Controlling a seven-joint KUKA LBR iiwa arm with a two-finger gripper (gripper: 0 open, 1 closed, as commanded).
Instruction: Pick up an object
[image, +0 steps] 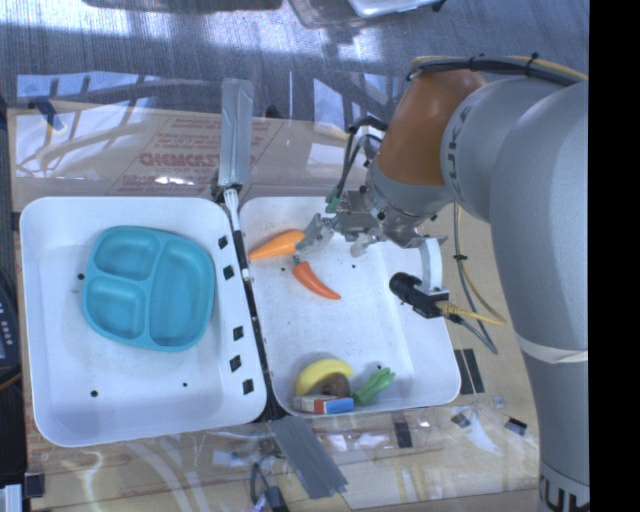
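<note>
Lying nearest: strips of grey tape (305, 455) on the table's (480, 440) front edge, below the seam of the two bins.
Right bin, near edge: a yellow banana-like piece (320, 374), a brown item touching it, a green piece (374, 384) beside it and a small red-and-white-and-blue box (322, 404), all crowded against the near wall.
Right bin, middle floor: bare white and speckled, with open room between the near cluster and the carrots.
Left bin (50, 330): a blue divided plate (150, 287) sits towards the far half, with bare white floor around it on all sides, widest at the near end.
Divider: the two bins' inner rims touch, with a row of black clips (240, 320) along the seam.
Carrots: one orange carrot (317, 282) lies aslant in the far half of the right bin (440, 370); a second orange carrot (276, 244) lies just beyond it, its tip close to the divider.
Hand (318, 232): low over the far part of the right bin, just beside the far carrot's thick end; whether it is open or closed I cannot tell, and nothing is seen held.
Arm: grey with an orange band (425, 125), it comes in from the right and crowds the bin's far right corner.
Far side: a clear sheet with red printing (180, 155) lies on the table beyond the bins.
</note>
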